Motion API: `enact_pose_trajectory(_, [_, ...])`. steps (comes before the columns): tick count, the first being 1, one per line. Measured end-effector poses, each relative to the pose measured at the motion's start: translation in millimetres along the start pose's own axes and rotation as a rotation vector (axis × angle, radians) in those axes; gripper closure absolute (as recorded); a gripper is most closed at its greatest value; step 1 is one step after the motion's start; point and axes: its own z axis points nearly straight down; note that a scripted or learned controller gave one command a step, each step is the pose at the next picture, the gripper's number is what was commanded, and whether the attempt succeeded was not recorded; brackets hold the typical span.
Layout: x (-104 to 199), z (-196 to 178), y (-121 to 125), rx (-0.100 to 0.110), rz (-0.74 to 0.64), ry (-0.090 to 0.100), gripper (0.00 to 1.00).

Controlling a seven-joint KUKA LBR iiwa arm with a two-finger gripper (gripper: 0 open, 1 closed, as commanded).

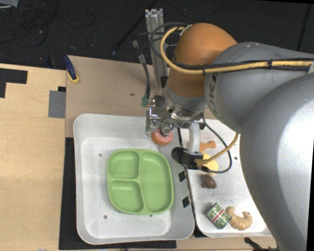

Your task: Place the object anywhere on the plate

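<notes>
My gripper (162, 129) hangs over the left bin (85, 143), just behind the green plate (140, 180), w/ a pink object (162, 137) pinched between its fingers. Object is above bin floor, not on plate.

No text, number or sign can be read. The small green packet (217, 215) in the right bin (257, 227) has print, but it is too small to read.

A light green divided plate (140, 181) lies in the white left bin (85, 143). Just beyond its far right corner sits a pinkish-orange object (162, 137). In the white right bin (246, 232): a brown lump (209, 181), a green-and-red patterned pack (217, 215), a tan curled piece (239, 219).
</notes>
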Motion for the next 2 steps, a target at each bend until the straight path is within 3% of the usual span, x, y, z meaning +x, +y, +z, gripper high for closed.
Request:
enact_pose_trajectory(1, [51.2,6.6,12.3,-0.001,0.0,0.0,1.0])
enact_pose_trajectory(2, [49.1,6.2,11.9,0.0,0.001,-0.002,0.0])
